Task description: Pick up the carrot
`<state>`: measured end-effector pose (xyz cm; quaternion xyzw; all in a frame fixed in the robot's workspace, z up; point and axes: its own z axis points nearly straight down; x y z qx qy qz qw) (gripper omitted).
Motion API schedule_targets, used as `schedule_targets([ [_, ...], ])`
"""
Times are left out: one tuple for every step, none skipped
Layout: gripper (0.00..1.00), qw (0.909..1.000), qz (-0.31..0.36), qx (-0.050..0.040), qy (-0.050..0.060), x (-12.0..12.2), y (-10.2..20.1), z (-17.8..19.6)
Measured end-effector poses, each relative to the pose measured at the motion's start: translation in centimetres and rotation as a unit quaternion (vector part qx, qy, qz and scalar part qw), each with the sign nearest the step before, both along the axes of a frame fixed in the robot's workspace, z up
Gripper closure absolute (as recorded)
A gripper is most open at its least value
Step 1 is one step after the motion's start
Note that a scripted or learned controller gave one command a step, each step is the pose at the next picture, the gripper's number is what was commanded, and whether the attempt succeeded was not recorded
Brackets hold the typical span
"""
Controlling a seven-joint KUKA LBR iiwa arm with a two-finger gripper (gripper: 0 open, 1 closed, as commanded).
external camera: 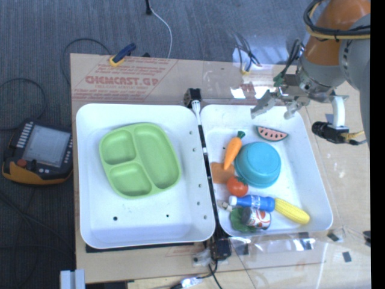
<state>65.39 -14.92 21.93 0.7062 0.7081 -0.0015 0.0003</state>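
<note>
The carrot (233, 150), orange with a green top, lies in the right bin (313, 161) against the left side of a blue bowl (259, 164). My gripper (278, 106) hangs over the bin's far edge, up and to the right of the carrot and well apart from it. Its two fingers are spread open with nothing between them.
A watermelon slice (272, 133) lies just below the gripper. In the right bin's near half sit a tomato (237, 187), a blue-capped bottle (254, 204), a corn cob (292, 210) and a can (257, 220). A green divided plate (139, 159) rests in the left bin (102, 221).
</note>
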Motion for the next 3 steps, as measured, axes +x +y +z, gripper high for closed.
schedule_targets([
  [0.00,0.9914,0.131,-0.0005,-0.003,-3.7,3.3,-12.3],
  [1.00,0.9915,0.130,0.0005,-0.002,-3.8,3.4,-11.6],
  [1.00,0.9969,-0.078,0.0005,-0.002,-1.8,8.4,-3.4],
])
